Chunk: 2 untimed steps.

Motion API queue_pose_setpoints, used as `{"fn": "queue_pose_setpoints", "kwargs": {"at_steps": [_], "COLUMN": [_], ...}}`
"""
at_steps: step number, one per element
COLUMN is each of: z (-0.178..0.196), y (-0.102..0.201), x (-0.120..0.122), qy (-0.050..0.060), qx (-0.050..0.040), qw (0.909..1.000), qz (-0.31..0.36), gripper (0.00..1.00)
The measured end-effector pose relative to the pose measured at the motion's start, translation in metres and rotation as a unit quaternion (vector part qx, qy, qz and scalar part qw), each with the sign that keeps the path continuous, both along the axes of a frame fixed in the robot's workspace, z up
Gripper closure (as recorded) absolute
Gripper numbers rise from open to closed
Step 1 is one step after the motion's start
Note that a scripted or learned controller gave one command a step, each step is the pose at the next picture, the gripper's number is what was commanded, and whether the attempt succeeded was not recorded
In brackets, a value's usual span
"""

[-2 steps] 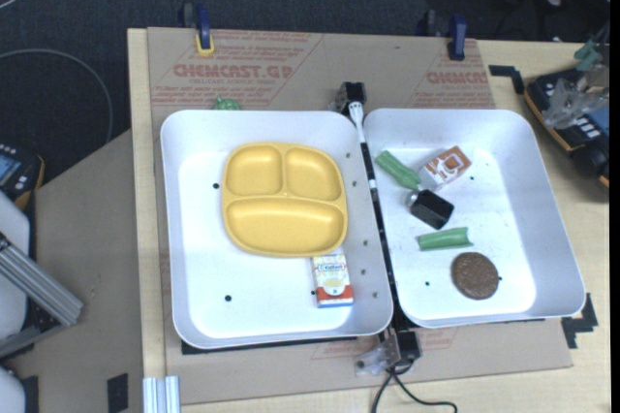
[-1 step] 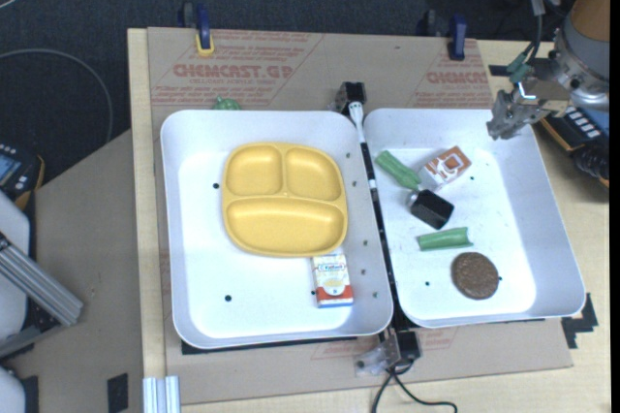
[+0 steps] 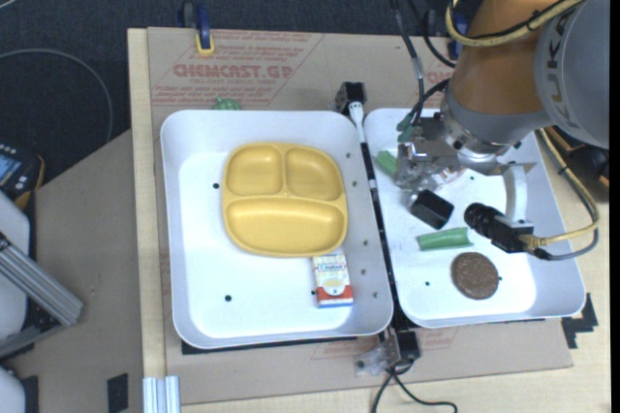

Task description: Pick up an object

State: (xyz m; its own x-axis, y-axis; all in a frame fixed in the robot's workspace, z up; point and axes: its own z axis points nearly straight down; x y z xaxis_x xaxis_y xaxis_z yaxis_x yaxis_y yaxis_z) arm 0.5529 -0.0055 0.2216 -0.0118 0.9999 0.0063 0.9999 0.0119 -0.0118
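1. Target: black block (image 3: pixel 431 207). It lies flat on the floor of the right bin (image 3: pixel 426 293), in that bin's upper-middle part.
2. Key relation: the block is just below my claw (image 3: pixel 420 171) in the view, towards the bin's near edge and a touch to the view's right. There looks to be a small gap between them, but the wrist shades that spot, so I wouldn't swear they're apart.
3. Long axis: it slants from upper-left to lower-right in the view. My call is to close across the short side, with the grip line square to that slant.
4. Claw state: can't tell. The wrist body covers the tip from this angle, so I can't see how far open it is or whether it has hold of anything.
5. Neighbours in the same bin:
   - Green stick (image 3: pixel 444 239): just below the block and apart from it, lying nearly level across the view.
   - Brown disc (image 3: pixel 476 274): further on, towards the near right corner.
   - Small green piece (image 3: pixel 387 161): on the claw's view-left, by the inner bin wall.
6. Next move, as I judge it: a short shift towards the near edge, a turn to match the slant, then down. The main risk is clipping the stick on the far side of the block.
7. Left bin (image 3: pixel 194 237): holds a yellow plate (image 3: pixel 286 198) and a small carton (image 3: pixel 332 280). Both are well apart from the claw and not in play.
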Motion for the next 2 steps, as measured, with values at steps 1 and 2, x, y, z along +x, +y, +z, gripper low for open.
{"fn": "queue_pose_setpoints", "kwargs": {"at_steps": [1,2], "z": [0.146,0.201], "y": [0.011,0.051], "x": [-0.058,-0.074], "qy": [-0.014,-0.010], "qx": [-0.0016,-0.0021], "qw": [0.9999,0.9999], "qz": [-0.004,-0.003], "gripper": [1.00,1.00]}}
